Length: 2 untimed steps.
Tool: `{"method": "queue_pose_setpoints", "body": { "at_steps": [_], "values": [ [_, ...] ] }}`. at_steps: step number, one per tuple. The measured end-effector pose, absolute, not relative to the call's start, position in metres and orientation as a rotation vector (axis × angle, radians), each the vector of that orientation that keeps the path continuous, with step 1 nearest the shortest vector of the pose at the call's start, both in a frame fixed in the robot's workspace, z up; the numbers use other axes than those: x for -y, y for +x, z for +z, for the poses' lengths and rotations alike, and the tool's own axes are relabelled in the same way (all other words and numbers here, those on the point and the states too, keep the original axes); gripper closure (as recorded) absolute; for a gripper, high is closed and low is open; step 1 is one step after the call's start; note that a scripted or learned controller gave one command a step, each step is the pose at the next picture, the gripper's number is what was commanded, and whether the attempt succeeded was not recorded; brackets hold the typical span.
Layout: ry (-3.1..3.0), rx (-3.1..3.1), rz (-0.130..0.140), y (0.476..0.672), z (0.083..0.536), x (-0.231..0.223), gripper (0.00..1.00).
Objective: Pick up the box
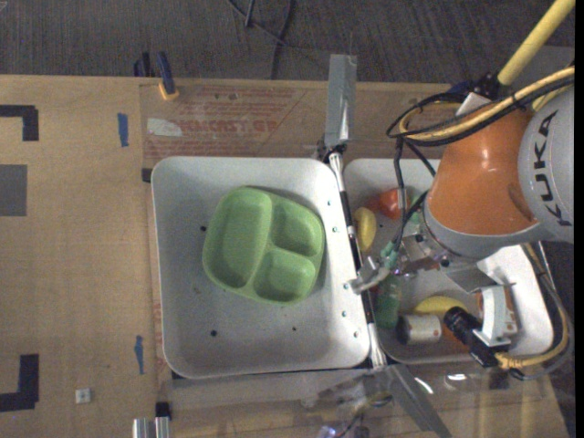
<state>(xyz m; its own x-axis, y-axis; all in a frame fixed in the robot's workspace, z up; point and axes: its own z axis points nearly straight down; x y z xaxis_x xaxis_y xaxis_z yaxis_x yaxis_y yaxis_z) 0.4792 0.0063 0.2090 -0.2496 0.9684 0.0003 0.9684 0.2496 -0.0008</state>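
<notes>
Orange-banded arm [479, 185] low over right bin [540, 313], lower right of frame. Fingers hidden; cannot tell. Box [422, 328] among clutter, not lifted. Pick remains.

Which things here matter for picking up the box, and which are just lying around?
For the job:
gripper, over the right bin
box, probably this small pale one in that bin

Lying about:
green plate in the left bin
green bottle
yellow fruit
red item

Grey arm [547, 167] — orange band, black KUKA lettering, yellow cables.
</notes>
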Motion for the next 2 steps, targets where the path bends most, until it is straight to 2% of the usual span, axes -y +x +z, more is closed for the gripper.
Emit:
{"method": "queue_pose_setpoints", "body": {
  "at_steps": [1, 2],
  "values": [
    [-1.676, 2.661, -0.002, 0.487, 0.34, 0.053, 0.0],
    [-1.678, 2.665, -0.004, 0.488, 0.35, 0.053, 1.0]
  ]
}}
